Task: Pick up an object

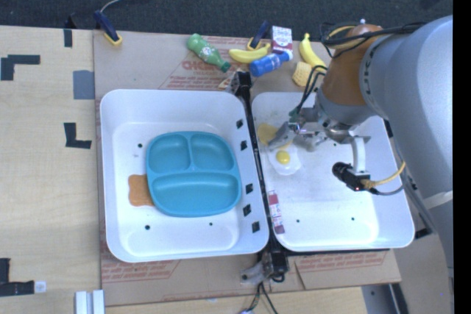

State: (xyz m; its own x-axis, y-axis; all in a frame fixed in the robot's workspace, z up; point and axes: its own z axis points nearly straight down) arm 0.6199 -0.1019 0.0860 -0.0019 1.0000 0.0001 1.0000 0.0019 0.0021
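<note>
Arm [412, 84] came in from 3 o'clock, wrist over the right bin [383, 232]. Gripper [294, 130] sat low at the bin's 10 o'clock corner. Can't tell what the jaws were doing, the wrist body blocked them. Nothing visibly pinched.

Likely target, my read: the fried egg toy [284, 158], white with a yellow centre, lying flat on the bin floor just at 6 o'clock of the gripper, near the dividing wall. A yellow piece [266, 133] lay just at 9 o'clock of the gripper, tight against the divider. Either could be the pick.

Left bin [118, 232] held a blue divided plate [194, 173] with an orange flat piece [137, 190] tucked under its 9 o'clock edge.

Outside the bins at 12 o'clock, on the tabletop [44, 158]: green bottle [205, 52], banana [247, 54], blue bottle [266, 65], small carton [282, 37], second banana [312, 53], yellow wedge [302, 73].

How I'd do the step:
- Egg is flat and thin, so a side pinch is weak. Centre over the yolk and go straight down.
- Keep clear of the divider wall. A jaw catching the rim would skew the grasp.
- Descend until the tips nearly touch the floor, then close.
- Lift slowly and check that something actually sits between the jaws before calling it a pick.
- The yellow piece against the wall looked harder, with no room on the wall side.
</note>
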